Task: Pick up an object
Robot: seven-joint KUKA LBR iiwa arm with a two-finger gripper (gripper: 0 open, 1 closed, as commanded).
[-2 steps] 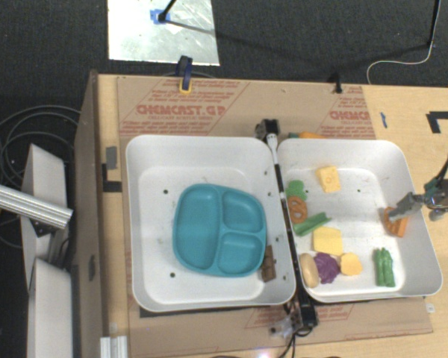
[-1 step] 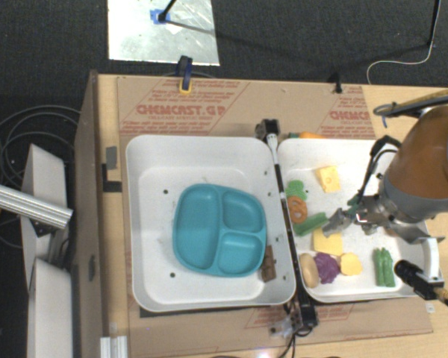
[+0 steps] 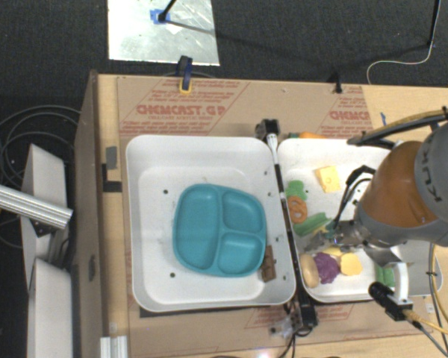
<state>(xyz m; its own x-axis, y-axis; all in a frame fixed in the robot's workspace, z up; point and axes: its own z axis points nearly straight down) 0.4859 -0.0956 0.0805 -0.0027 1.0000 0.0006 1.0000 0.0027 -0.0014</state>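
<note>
Left bin (image 3: 145, 200): teal plate (image 3: 219, 230); brown piece (image 3: 269, 263) at the divider.
Right bin (image 3: 313, 149): yellow cheese (image 3: 328, 178), green ring (image 3: 296, 191), pretzel (image 3: 297, 210), green leaf (image 3: 310, 224), purple grapes (image 3: 327, 266), yellow piece (image 3: 351, 264), pale potato (image 3: 309, 270), crowded together.
My gripper (image 3: 342, 234): above the cluster, beside the leaf; grasp state cannot be told.
Open room: right bin's far end around the cheese.

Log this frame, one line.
arm over right bin | claw low among toy food | left bin: teal plate
</note>
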